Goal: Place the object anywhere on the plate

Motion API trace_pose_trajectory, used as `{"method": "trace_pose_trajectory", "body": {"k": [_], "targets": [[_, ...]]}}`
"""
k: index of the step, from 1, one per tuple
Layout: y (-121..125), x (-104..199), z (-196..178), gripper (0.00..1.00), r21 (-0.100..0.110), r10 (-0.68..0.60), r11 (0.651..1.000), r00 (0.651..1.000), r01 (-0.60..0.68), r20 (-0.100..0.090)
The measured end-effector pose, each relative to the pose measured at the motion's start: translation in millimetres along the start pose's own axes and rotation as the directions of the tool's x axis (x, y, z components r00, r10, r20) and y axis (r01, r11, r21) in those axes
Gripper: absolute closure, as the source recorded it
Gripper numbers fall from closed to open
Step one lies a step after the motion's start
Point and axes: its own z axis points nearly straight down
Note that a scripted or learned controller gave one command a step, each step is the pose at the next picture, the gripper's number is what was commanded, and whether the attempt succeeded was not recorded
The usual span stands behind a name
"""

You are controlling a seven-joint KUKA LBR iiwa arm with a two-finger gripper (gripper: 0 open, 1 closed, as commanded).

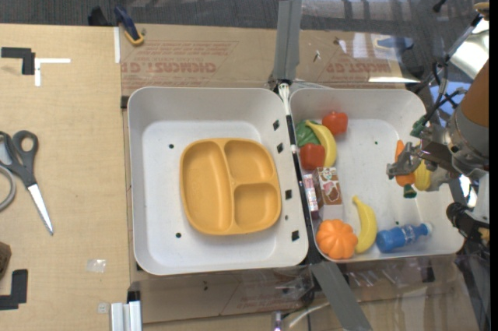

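I am watching an orange piece (402, 166) at the 3 o'clock side of the right bin (359, 97), right at the gripper (408, 164). Its long axis is running roughly from 12 to 6 o'clock, with the upper end poking out above the metal; which end is which I cannot tell. A yellow piece (422, 176) is touching it at its 4 o'clock. The gripper is sitting over both, and I cannot tell how wide it is standing or whether it is gripping anything.

The other things are crowding the bin's 9 o'clock wall and 6 o'clock edge. A banana (363, 222) is lying at 7 o'clock from the orange piece, long axis near 12 to 6. A blue bottle (401, 237) is lying on its side at 6 o'clock, just beside that banana. A pumpkin (338, 238) is sitting at the bin's 7 o'clock corner. A packet (329, 186), a second banana (325, 142), a green thing (306, 135) and a red thing (312, 156) are bunching along the wall between the bins, with a tomato (334, 121) at their 1 o'clock.

The plate (229, 185) is lying well apart at 9 o'clock, in the middle of the left bin (142, 166); that wall and the bunch beside it are standing between the piece and the plate. Scissors (28, 175) are lying on the bench further out at 9 o'clock.
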Motion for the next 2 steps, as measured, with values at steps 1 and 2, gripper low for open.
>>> {"method": "trace_pose_trajectory", "body": {"k": [1, 2], "targets": [[-3.4, 94.8, 42.7, 1.0, 0.001, -0.127, 0.992, 0.992, 0.127, -0.001], [-18.8, 169.0, 42.5, 1.0, -0.001, -0.331, 0.944, 0.944, 0.331, 0.0]]}}
